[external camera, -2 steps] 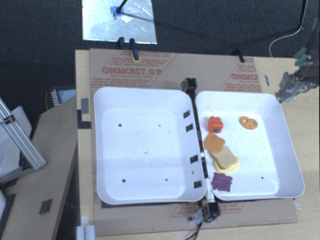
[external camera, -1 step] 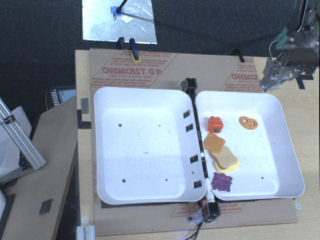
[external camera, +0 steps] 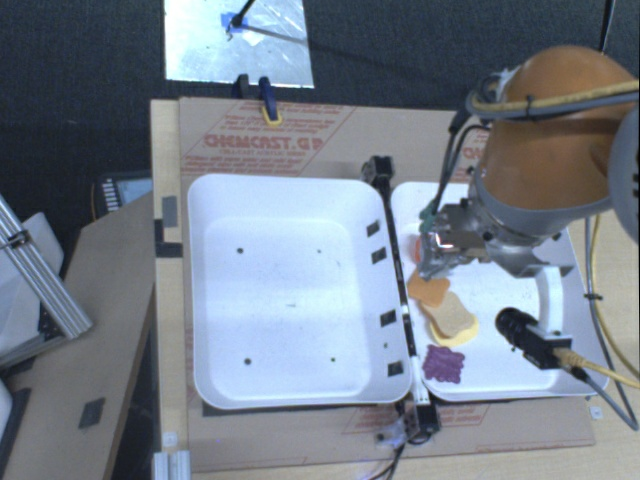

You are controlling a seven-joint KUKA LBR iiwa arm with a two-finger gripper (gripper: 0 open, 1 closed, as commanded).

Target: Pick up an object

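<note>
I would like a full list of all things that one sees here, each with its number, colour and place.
left bin: 1, white, left part of the bench
right bin: 1, white, beside it on the right
orange piece: 1, orange, right bin, near its left wall
tan piece: 1, tan, touching the orange piece
purple piece: 1, purple, right bin, front left corner
cardboard: 1, brown with red print, under both bins
clamp: 1, blue and yellow, cardboard's far edge
foil sheet: 1, silver, beyond the cardboard
arm: 1, grey and orange, over the right bin
claw: 1, grey, close by the orange piece
</note>
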